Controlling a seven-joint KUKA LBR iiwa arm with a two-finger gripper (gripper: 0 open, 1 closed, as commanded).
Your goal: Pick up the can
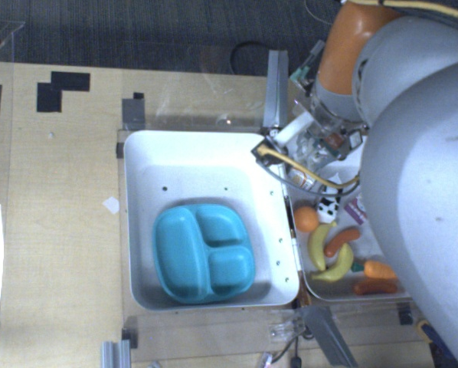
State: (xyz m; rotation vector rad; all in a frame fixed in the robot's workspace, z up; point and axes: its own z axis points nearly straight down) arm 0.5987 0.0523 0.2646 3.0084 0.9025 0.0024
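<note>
end effector (309,156): low over far end of right white bin (315,288), finger state cannot tell | can: not clearly identifiable, position cannot tell | right bin: yellow banana (321,251), round orange fruit (306,218) | left white bin (141,205): blue plastic divided tray (202,250)
</note>
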